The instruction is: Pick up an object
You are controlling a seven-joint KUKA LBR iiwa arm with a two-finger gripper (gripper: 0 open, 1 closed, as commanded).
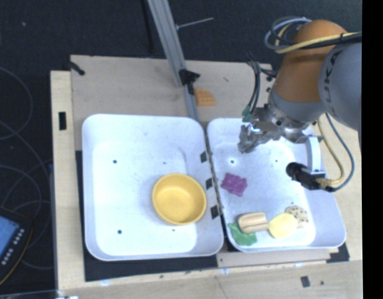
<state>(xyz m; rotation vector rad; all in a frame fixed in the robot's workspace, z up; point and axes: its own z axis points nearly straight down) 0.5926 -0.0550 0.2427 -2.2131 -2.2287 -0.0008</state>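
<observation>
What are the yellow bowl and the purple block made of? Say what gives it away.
The yellow bowl looks like plastic with a smooth, slightly matte finish: even colour and a soft sheen along its rim, though glazed ceramic can't be ruled out. The purple block looks like moulded plastic, flat in colour with a bumpy top; it is too small in this view to be sure.

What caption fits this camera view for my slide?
Gripper above the right bin near a purple block; yellow bowl in the left bin.

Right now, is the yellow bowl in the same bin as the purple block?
No, the yellow bowl sits in the left bin; the purple block lies in the right bin.
</observation>
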